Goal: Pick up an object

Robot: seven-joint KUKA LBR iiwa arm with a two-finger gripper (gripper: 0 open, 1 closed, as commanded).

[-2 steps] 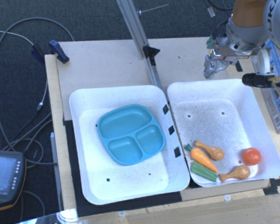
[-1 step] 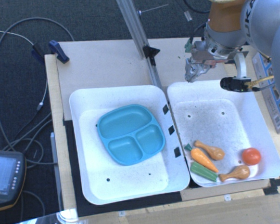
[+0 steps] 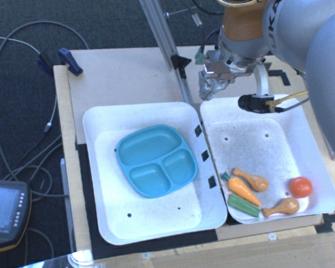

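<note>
Objects for picking: five small plastic toy foods, clustered in the near corner of the right-hand shallow white bin (image 3: 307, 142). Listed: an orange toy carrot (image 3: 243, 191); a green toy bean or pepper strip (image 3: 243, 205) lying just beside and below the carrot; a tan toy drumstick (image 3: 252, 179) above the carrot, touching or nearly so; a second tan drumstick (image 3: 280, 208) near the front rim; a red toy tomato (image 3: 301, 187) beside it.

Left-hand shallow white bin (image 3: 100, 164): holds one light-blue plastic divided plate (image 3: 157, 159), three compartments, nothing in them.

Two-finger gripper (image 3: 212, 89): hangs over the far rim where the two bins meet, well apart from the toys; whether it is apart or together cannot be told at this angle, and nothing is seen in it.

Risks, as judged:
- Carrot, bean and upper drumstick lie packed; a closing grasp may catch two, or push one aside and close on none.
- Tomato is round and may roll or squirt out.
- Lower drumstick and bean sit close to the front wall; a descent there could strike the rim.
- Long travel from far corner to near corner leaves room for misalignment.
</note>
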